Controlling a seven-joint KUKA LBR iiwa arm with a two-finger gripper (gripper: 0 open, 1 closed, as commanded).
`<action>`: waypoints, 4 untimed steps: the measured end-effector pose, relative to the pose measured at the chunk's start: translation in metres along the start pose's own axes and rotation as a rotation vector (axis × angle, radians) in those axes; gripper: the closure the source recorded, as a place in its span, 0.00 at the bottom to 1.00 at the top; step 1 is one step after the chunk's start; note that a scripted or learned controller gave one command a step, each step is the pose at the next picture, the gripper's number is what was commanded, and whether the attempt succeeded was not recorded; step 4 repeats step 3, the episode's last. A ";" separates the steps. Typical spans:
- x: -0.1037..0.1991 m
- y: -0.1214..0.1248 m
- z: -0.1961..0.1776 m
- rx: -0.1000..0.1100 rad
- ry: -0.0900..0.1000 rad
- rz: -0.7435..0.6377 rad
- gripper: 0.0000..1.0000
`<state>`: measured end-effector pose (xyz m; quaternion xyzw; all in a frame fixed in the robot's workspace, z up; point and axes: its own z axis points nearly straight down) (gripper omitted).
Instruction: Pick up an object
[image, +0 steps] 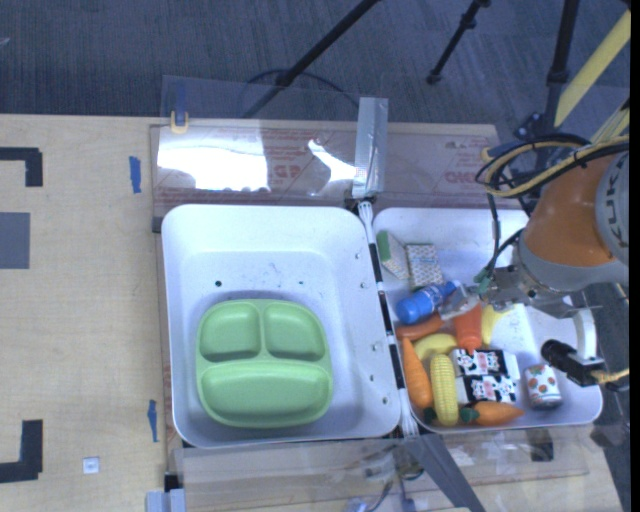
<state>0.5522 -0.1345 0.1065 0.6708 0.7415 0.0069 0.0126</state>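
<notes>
Camera view, from above at a slant. Two shallow white bins side by side: in the left bin (200, 225), a green divided plate (265, 362), smooth moulded plastic with three compartments, set toward the near side. In the right bin (450, 228), a crowded heap of toy food, filling the left and near parts. Reaching in from the right, the grey arm with its orange band, the gripper (497, 290) low over the middle of the right bin; open or closed, cannot tell. Just left of the gripper, a blue bottle (425, 300), glossy and rounded, long axis running left to right, cap end toward the tool. Just near of the gripper, an orange rounded piece (468, 326), close beside the bottle. Nearer still, a carrot (415, 372) and a corn cob (443, 388), side by side, long axes running far to near, the cob knobbly, the carrot smooth and tapered. Right of the cob, a cow-patterned box (482, 372), flat-faced; farther right, apart from the heap, a small white spotted cube (543, 385). Likely easiest candidates: bottle or orange piece, both almost under the tool, calling for a short move leftward or nearward only.
</notes>
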 end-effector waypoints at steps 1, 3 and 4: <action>-0.001 0.000 -0.008 -0.001 0.000 0.003 1.00; 0.040 0.034 -0.126 0.026 0.005 0.177 1.00; 0.040 0.034 -0.126 0.026 0.005 0.177 1.00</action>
